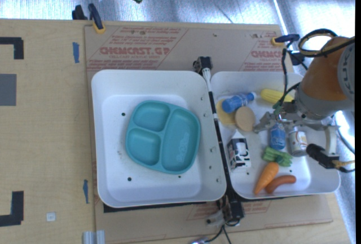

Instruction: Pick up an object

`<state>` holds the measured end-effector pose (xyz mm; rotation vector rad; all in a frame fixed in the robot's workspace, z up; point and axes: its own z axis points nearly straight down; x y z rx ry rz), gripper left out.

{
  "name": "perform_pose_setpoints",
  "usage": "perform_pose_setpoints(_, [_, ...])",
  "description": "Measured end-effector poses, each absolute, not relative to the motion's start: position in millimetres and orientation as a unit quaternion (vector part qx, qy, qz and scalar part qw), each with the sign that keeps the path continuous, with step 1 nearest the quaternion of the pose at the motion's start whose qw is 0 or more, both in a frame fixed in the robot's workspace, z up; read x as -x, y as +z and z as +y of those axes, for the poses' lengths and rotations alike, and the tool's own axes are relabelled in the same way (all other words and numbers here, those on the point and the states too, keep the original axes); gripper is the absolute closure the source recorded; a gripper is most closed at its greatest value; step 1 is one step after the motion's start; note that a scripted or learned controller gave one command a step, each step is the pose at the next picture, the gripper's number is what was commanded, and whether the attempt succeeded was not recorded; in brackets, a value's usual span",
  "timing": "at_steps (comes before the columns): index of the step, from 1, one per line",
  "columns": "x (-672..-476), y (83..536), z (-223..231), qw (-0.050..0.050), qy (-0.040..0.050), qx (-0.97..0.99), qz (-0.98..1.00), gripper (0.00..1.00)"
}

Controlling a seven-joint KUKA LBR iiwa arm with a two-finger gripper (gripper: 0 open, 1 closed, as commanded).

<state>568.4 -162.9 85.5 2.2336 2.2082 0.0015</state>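
Overhead, from my remote station, I see the arm (330, 76) entering from the right side of the view, its orange band sitting above the grey wrist, which is bent down over the right bin (324, 183). The gripper (277, 122) hangs low inside that bin, directly over a small blue object (277, 138); whether it is grasping that object I cannot tell, since the wrist housing covers the contact. A thin metal part reaches out toward the left from the gripper at a slant.

Just left of the gripper lie a round tan disc (245, 119) and, touching it on the far side, a blue bottle (236, 102) lying on its side. Beyond the gripper, toward the far wall of the bin, is a yellow corn cob (272, 95). Just right of the gripper stands a small white can (299, 141), partly hidden by the wrist. On the near side of the gripper sits a green toy (276, 155), then an orange carrot (265, 177) and a red sausage (280, 182) side by side near the bin's front wall. A black-and-white carton (239, 152) lies to the near left of the gripper.

Well to the left of the gripper, the left bin (107, 141) holds a teal divided plate (163, 137).
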Motion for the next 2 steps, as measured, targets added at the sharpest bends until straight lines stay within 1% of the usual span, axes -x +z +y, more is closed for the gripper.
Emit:
perform_pose_setpoints(1, [-569.4,96.2,-163.2,0.002,0.0014,-0.712,0.703,1.0])
perform_pose_setpoints(2, [-560.0,198.8,-107.7,0.002,0.0007,-0.615,0.789,1.0])
